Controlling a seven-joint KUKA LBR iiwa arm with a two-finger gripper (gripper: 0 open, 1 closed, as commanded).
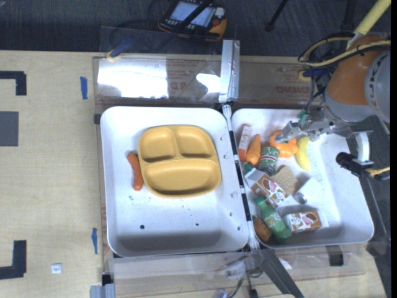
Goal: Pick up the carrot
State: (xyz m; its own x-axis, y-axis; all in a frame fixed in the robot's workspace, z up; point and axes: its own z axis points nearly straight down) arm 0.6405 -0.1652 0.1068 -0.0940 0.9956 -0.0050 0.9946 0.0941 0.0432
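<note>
Carrot (pixel 253 148): a short orange taper, lying in the right bin (pixel 347 219) close to its left wall, slanted with the narrow end up against a red-and-white packet (pixel 244 133) and its lower end near the striped tin (pixel 269 158)

Carrot's look: smooth, plain orange, no green top that could be made out – it read as a toy piece, likely light and a little slippery

Progress: nothing was lifted; the carrot rested on the bin floor, apart from the gripper (pixel 296 131), so the reach, the closing and the lift all seemed left to do

Gripper: low over the upper middle of the right bin, to the carrot's right, just above a small orange item (pixel 284 145) and beside the banana (pixel 303 155)

Jaws: whether spread or pressed together could not be told – the metal parts blurred into the clutter under them

Near clutter: a cracker-like square (pixel 287 177), a printed carton (pixel 271 190), a green bottle (pixel 274 220) and a second carton (pixel 303 220) lay further down the same bin, well below the carrot

Left bin (pixel 118 185): held a yellow divided tray (pixel 180 160) with a reddish sausage-shaped piece (pixel 136 170) just beside its left edge

Risk, as a judgement: the orange item under the gripper resembled the carrot in colour and could be taken by mistake
</note>
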